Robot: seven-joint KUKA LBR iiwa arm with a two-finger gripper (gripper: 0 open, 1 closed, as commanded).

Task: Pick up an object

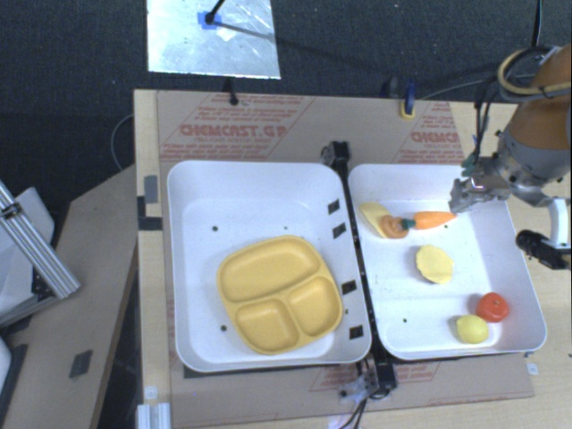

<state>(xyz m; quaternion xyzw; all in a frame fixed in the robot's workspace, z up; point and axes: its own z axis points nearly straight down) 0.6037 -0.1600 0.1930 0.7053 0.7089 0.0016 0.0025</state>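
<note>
Claw point(464, 195) at far side of right white bin point(407, 333), just beside right end of orange plastic carrot point(435, 220), wide or narrow cannot be told, yellow divided plastic tray point(280, 293) in left white bin point(206, 213).

From where I stood, the arm point(536, 123) ran out past the right edge, so I could see no more than its wrist end. The gripper point(466, 193) was a soft grey blur over the far side of the right bin point(411, 324). Just beside the green end of the carrot point(434, 220), a small brownish piece point(391, 227) lay against a yellow scrap point(371, 213), both too small to name. An aluminium frame point(40, 253) was cut off by the left edge.
</note>
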